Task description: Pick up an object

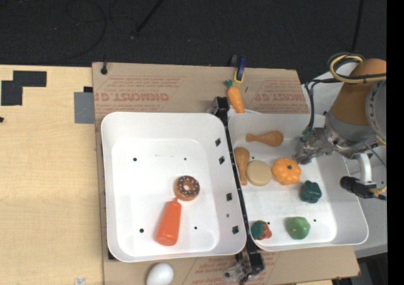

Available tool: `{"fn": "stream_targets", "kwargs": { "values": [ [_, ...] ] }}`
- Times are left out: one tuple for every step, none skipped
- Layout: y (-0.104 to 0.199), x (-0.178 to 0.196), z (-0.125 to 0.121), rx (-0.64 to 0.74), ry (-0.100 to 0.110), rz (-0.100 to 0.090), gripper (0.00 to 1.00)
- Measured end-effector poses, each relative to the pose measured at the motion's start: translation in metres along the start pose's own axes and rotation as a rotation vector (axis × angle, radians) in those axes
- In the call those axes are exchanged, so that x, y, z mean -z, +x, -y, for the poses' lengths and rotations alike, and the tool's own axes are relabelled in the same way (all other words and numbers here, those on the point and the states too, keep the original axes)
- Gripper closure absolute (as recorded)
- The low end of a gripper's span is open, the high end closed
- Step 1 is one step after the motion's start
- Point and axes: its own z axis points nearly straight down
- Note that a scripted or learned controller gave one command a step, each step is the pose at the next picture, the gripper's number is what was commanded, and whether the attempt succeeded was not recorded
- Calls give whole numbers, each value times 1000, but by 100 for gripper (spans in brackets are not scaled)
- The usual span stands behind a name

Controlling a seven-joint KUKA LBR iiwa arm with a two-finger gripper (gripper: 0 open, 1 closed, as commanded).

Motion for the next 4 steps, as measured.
{"fn": "stream_targets", "kwargs": {
  "values": [
    [2,24,-8,3,-6,-1,100],
    [3,0,62,1,-1,-3,100],
    [49,103,28,9,-14,-1,100],
    [91,302,72,8,-21,0,100]
  ]
}}
